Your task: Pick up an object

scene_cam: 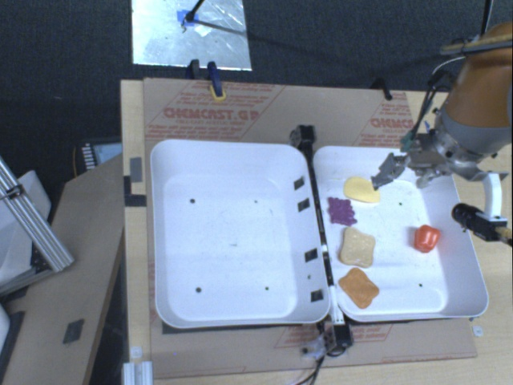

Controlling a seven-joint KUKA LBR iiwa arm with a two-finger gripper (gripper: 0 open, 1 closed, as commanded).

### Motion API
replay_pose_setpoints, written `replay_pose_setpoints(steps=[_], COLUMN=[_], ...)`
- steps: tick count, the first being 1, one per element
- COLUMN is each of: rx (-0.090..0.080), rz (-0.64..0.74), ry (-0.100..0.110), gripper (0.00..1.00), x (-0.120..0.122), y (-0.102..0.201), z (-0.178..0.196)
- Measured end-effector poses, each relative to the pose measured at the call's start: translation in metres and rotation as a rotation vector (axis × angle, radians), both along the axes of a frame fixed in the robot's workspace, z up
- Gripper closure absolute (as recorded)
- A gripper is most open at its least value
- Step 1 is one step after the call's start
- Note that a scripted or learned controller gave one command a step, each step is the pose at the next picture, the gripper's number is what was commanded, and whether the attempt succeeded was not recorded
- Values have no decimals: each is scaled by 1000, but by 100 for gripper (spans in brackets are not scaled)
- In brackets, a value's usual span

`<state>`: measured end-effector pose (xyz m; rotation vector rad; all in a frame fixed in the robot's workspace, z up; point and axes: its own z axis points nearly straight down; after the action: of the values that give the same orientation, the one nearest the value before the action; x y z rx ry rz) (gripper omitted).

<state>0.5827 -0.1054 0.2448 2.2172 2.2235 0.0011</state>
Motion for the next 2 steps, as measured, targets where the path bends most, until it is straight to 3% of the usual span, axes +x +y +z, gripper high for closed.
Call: replay_pose_setpoints(steps=[2], rx=[3], rz=[7], ry=[-8], gripper=[0], x=[-83], y=[91], z=[127])
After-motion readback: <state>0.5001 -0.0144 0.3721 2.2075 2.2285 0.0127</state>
